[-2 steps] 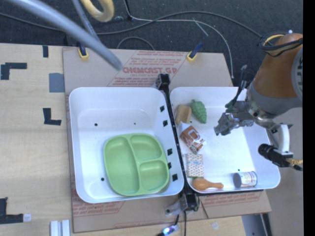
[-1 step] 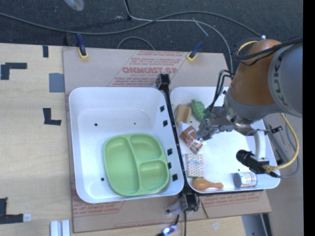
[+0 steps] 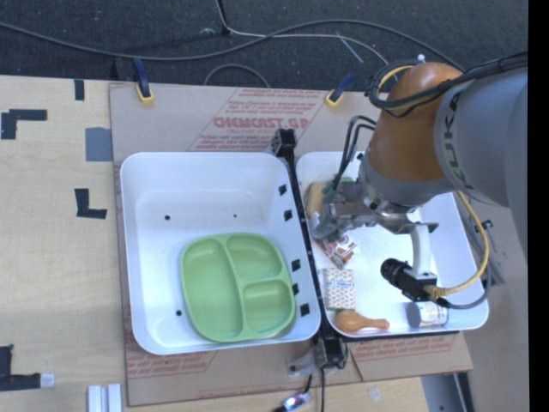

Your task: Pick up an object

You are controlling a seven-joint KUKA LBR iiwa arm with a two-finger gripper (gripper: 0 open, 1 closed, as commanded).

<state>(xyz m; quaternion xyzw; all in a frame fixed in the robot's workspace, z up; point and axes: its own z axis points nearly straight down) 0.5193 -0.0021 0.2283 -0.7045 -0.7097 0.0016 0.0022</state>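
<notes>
Two white bins (image 3: pixel 137 230), one green plate (image 3: pixel 236 286)

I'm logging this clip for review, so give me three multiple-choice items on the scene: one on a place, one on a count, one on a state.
1. Where does the light green divided plastic plate lie?
A. in the left white bin
B. in the right white bin
C. on the cardboard

2. How many compartments does the plate have?
A. two
B. three
C. five

3. How does the orange wooden spoon-shaped piece lie?
A. standing upright
B. flat by the right bin's near wall
C. leaning on the plate

Answers:
1 A: the plate rests on the floor of the left white bin.
2 B: raised ridges split it into three.
3 B: the piece lies flat in the right white bin, at its near wall.
</notes>
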